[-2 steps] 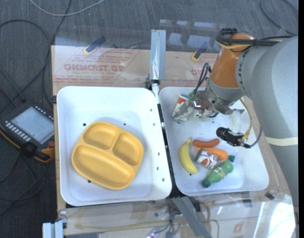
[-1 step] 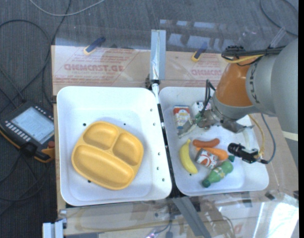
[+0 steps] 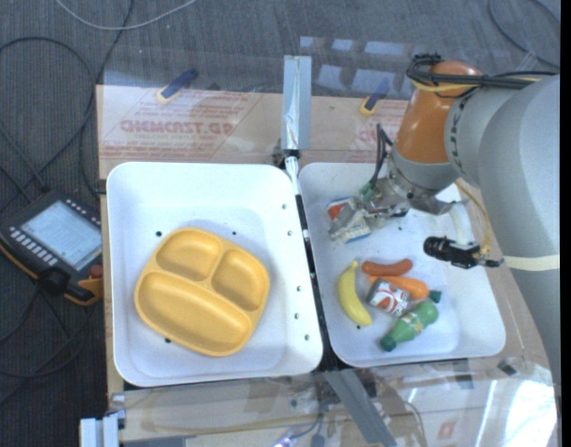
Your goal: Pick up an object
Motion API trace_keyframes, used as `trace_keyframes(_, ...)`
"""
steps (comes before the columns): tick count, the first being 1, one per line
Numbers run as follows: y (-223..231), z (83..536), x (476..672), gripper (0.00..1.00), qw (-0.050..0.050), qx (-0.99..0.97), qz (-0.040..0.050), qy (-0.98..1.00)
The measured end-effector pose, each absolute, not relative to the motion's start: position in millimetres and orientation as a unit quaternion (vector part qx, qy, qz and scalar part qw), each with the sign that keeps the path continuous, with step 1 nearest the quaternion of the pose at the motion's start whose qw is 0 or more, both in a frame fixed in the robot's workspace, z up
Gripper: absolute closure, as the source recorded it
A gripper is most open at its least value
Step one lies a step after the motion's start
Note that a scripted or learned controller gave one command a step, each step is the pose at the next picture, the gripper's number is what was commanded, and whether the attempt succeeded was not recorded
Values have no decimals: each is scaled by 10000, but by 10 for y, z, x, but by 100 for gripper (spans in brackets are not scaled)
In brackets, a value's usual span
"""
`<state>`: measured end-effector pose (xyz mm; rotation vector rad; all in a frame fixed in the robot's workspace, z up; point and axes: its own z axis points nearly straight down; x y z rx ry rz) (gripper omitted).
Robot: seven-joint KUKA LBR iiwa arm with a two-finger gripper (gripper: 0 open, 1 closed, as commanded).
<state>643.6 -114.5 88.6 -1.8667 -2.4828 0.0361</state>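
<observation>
My gripper is low in the upper left part of the right bin, reaching in from the right. A small red thing shows right at its tip; whether it is gripped I cannot tell. Below it lie a yellow banana, a reddish sausage, an orange carrot, a red and white can and a green bottle, bunched together in the bin's lower middle.
In the left bin lies a yellow divided plate. A metal post stands behind the gap between the bins. A handheld control pendant rests to the left of the bench.
</observation>
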Motion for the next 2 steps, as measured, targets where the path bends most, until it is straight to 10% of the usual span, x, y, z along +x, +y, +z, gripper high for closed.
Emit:
trace_keyframes(1,-1166,966,6442,100,137,-5996,123,-8001)
trace_keyframes(2,-750,2452,6484,100,-8,-6079,4,-7940)
